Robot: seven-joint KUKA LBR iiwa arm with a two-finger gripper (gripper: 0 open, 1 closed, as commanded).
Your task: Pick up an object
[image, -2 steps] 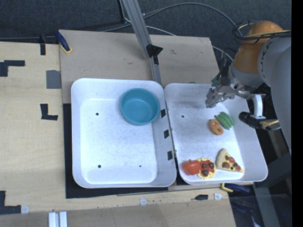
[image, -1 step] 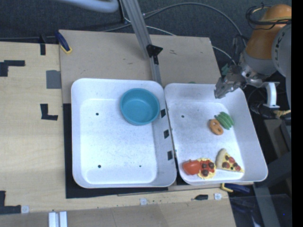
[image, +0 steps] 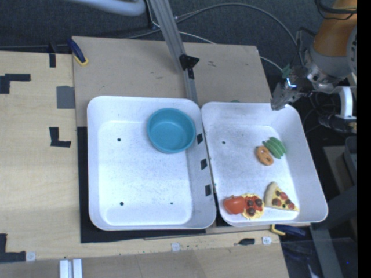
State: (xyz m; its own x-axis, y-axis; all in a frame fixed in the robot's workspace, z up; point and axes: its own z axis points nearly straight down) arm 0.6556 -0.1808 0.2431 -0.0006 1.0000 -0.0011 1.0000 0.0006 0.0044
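Near edge of right bin: a triangular toy pizza slice with red dots (image: 281, 198) lies beside a round toy pizza with red and yellow topping (image: 245, 205), both close to the front wall of the shallow white right bin (image: 310, 172).
Middle of right bin: a small orange toy piece (image: 264, 155) touches a green ribbed toy vegetable (image: 275, 146).
Left bin: the shallow white left bin (image: 110, 172) holds a round blue plastic bowl (image: 170, 130), upright, near its far right corner.
Gripper: the two-finger gripper (image: 280, 99) hangs over the far right corner of the right bin, well apart from all the toys.
Hand state: I cannot tell if it is released or clenched; nothing is seen in it.
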